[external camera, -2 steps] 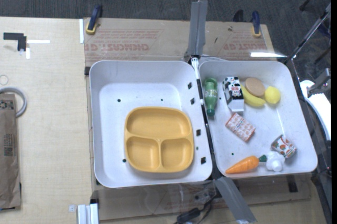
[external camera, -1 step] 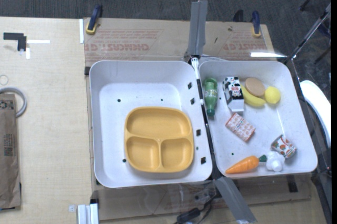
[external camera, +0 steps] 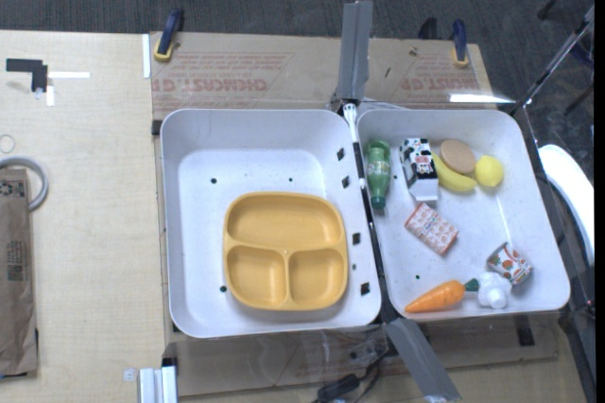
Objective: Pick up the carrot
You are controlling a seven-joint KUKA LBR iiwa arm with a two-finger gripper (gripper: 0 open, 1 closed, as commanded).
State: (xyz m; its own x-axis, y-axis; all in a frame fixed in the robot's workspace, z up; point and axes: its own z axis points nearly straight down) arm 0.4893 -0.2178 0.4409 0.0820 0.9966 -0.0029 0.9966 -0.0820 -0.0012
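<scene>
Since the arm reaches in from the right, the carrot point(external camera: 437, 297) sits in the bin nearer to it: the right bin point(external camera: 532, 166), at that bin's front edge, closest to the camera. From the arm's entry side the carrot is across the bin floor towards the bin's inner front corner, with two things standing in between. Whether the gripper is spread or pressed together cannot be told from this view, and nothing shows the carrot being pinched; it lies free on the white floor.

Its long axis runs nearly left to right, tilted a little. The orange tip points away from the arm's side towards the divider, and the green top faces the arm. A small white lumpy toy point(external camera: 492, 294) touches or all but touches that green end, and a printed little cup point(external camera: 510, 265) lies just beyond it, nearer the arm.

My judgement is that the grasp calls for a descent over the orange mid-body, jaws closing across the short axis, kept clear of the white toy and the front wall.

A red-checked packet point(external camera: 432, 229) lies near, farther back; the banana point(external camera: 454, 176) and green bottle point(external camera: 377, 172) are well apart.
</scene>
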